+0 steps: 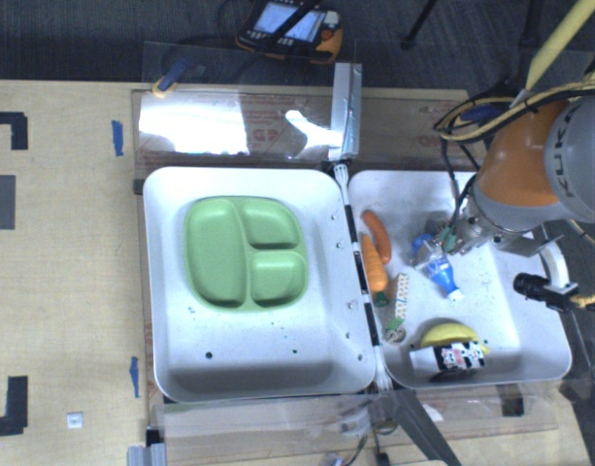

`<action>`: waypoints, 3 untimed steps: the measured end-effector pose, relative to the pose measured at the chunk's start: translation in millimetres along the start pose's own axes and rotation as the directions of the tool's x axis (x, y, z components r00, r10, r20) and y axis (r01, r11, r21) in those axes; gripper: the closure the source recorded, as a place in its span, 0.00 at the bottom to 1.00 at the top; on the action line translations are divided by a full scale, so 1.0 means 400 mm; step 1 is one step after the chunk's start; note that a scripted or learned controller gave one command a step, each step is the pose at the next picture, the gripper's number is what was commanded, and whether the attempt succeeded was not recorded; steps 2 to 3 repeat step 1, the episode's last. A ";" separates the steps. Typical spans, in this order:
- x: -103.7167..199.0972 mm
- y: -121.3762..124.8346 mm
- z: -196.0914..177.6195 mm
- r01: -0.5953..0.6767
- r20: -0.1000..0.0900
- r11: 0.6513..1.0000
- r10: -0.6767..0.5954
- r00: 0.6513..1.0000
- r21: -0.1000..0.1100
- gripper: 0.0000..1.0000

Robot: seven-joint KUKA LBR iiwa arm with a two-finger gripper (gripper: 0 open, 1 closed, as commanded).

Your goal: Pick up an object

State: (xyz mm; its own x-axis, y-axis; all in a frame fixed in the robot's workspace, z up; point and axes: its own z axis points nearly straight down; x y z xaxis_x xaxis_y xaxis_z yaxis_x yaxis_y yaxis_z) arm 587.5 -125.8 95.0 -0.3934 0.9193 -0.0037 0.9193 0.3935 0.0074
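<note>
We had the gripper (450, 243) down by the blue bottle (439, 272) to grab it; couldn't tell its grip.

Probably a robotics lab: taped bench (54, 260), tripod legs, cables (491, 110).
</note>
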 end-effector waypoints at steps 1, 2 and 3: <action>0.181 0.122 -0.217 0.160 -0.006 0.987 -0.160 0.987 0.008 1.00; 0.181 0.122 -0.217 0.160 -0.006 0.987 -0.160 0.987 0.008 1.00; 0.181 0.122 -0.217 0.160 -0.006 0.987 -0.160 0.987 0.008 1.00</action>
